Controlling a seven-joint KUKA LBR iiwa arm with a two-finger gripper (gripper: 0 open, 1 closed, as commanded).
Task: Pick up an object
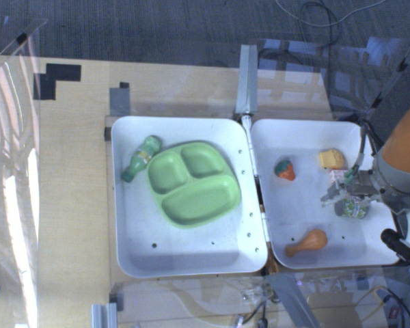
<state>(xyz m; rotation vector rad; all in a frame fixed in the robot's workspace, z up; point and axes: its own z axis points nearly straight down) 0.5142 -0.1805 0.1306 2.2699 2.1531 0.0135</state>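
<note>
The arm reached in from three o'clock, and its gripper (348, 195) hung low over the right bin (297, 241), toward that bin's three o'clock side. This looked like the approach step, the grasp not yet made. Nearest candidates were a yellow block (332, 159) at about eleven o'clock from the gripper and a small greenish-grey object (355, 209) just beneath it. A red strawberry-like piece (284, 170) lay toward nine o'clock, and an orange gourd-shaped toy (307, 241) toward seven o'clock.

Whether the gripper was spread or pressed together could not be told. The next move probably called for settling squarely over one object before closing.

The greenish-grey object was blurred and partly covered, so its identity stayed unclear. The arm was cut off at the frame's edge.
</note>
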